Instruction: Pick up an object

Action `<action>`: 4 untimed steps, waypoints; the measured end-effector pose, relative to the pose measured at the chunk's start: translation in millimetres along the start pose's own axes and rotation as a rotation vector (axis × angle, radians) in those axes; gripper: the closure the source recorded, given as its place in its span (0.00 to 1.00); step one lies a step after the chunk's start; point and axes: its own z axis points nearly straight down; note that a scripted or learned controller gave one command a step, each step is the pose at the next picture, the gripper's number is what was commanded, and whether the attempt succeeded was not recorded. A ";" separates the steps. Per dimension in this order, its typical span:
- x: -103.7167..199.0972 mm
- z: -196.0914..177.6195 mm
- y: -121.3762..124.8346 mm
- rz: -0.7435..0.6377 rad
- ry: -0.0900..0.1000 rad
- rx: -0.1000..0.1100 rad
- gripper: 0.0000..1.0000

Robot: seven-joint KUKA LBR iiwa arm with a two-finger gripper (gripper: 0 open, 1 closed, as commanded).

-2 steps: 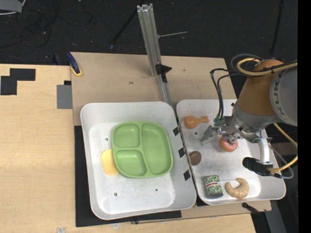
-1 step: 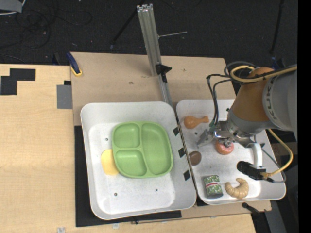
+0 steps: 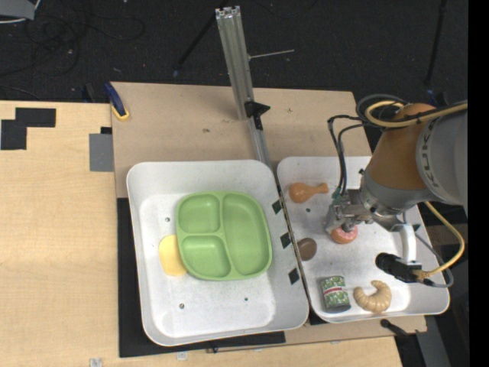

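My gripper [image 3: 343, 222] is low in the right bin [image 3: 428, 300], directly over a small pink-red round object [image 3: 345, 235] that pokes out beneath it. The grey arm with its orange band [image 3: 397, 155] comes in from the right above it. Other objects lie in this bin: an orange drumstick-shaped piece [image 3: 306, 192] at the back left, a brown lump [image 3: 306, 248] near the left wall, a green can [image 3: 334, 293] at the front, and a tan croissant [image 3: 374, 297] beside the can.
The left bin [image 3: 153, 182] holds a green divided plate [image 3: 224, 234] with a yellow piece [image 3: 171, 255] tucked at its left edge. A metal post [image 3: 238, 75] rises behind the bins. Cables and a black part [image 3: 403, 268] hang off the arm over the right bin's right side.
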 end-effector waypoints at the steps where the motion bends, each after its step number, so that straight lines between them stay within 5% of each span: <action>1: -1.5 -42.7 -4.4 -0.001 0.003 0.000 1.00; 2: -2.7 -95.7 -3.5 -0.007 0.002 -0.003 1.00; 4: 98.6 -100.7 -26.7 -0.012 0.006 0.004 1.00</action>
